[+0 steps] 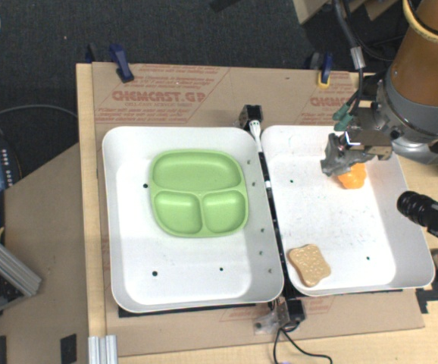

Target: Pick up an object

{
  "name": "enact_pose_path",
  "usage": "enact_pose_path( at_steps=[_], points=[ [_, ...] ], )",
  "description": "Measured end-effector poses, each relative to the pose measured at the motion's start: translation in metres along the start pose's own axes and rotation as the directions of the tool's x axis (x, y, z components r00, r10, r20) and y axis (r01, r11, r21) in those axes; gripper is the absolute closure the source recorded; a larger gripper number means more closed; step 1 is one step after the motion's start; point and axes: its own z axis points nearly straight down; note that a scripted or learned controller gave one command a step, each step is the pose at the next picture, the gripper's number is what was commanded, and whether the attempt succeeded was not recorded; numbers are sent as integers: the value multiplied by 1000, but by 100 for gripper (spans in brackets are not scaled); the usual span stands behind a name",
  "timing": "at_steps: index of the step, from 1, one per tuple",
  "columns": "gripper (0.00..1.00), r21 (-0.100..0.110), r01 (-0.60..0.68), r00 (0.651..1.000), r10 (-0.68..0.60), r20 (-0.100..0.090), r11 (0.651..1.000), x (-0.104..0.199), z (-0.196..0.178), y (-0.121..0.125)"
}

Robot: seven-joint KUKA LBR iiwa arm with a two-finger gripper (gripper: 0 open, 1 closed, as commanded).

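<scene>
A small orange object (351, 177) lies in the right bin (370, 233), near its far side. My gripper (342, 164) hangs directly over it and hides its upper part. A tan cracker-shaped piece (309, 264) rests near the right bin's front left corner, well away from the gripper. A green three-compartment plate (198, 192) sits in the left bin (128, 249).
The two white bins sit side by side on a cardboard sheet (166, 89), joined by a black divider strip (267, 196). Blue and yellow clamps (120, 63) hold the board at the back. A black cylinder (428, 213) juts in at the right.
</scene>
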Motion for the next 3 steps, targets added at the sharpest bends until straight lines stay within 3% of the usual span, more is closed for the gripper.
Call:
enact_pose_path(
  at_steps=[1,2,3],
  points=[
    [100,22,-11,1000,11,3,1000,-76,72,-5],
    [100,-8,-6,1000,7,9,1000,-129,-115,17],
    [100,22,-4,1000,4,1,1000,-125,-28,-4]
  ],
)
